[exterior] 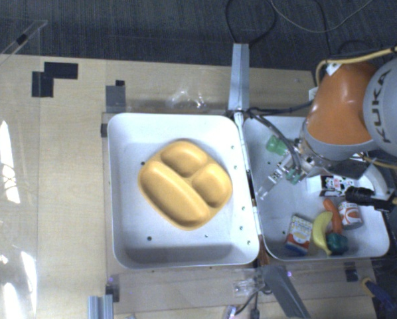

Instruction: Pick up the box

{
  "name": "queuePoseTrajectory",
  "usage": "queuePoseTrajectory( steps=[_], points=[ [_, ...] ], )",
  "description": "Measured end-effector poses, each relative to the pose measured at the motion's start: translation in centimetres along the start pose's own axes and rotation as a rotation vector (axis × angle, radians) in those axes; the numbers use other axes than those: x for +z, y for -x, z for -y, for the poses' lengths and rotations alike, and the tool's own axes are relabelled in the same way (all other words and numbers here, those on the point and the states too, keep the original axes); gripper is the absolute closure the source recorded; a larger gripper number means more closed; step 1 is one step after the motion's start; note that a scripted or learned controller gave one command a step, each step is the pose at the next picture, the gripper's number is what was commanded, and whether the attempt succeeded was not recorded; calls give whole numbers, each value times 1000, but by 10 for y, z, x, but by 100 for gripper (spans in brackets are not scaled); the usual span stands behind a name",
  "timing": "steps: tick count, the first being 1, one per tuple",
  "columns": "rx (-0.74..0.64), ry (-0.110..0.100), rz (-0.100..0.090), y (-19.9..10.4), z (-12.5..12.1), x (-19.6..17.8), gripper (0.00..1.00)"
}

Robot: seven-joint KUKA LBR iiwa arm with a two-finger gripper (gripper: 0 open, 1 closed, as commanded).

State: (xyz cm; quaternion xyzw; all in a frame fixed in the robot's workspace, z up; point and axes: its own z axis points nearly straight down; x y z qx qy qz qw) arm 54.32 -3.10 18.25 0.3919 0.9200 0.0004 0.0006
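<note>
The box is a small carton with an orange and white face and a blue lower edge. It lies near the front edge of the right bin, touching a yellow banana on its right. My gripper hangs over the left part of the right bin, up and to the left of the box and clearly apart from it. The grey arm with its orange band covers the bin's back right part. I see nothing held in the gripper.
Beside the banana lie a teal object, an orange carrot-like piece and a small can. The left bin holds a large yellow bread-shaped object. A metal post stands between the bins at the back.
</note>
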Motion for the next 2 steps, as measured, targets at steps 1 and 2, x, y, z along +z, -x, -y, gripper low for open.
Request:
queuePoseTrajectory(
  steps=[1,2],
  points=[
    [-161,2,3,73,-41,-24,0],
    [-147,0,0,68,19,56,0]
  ],
)
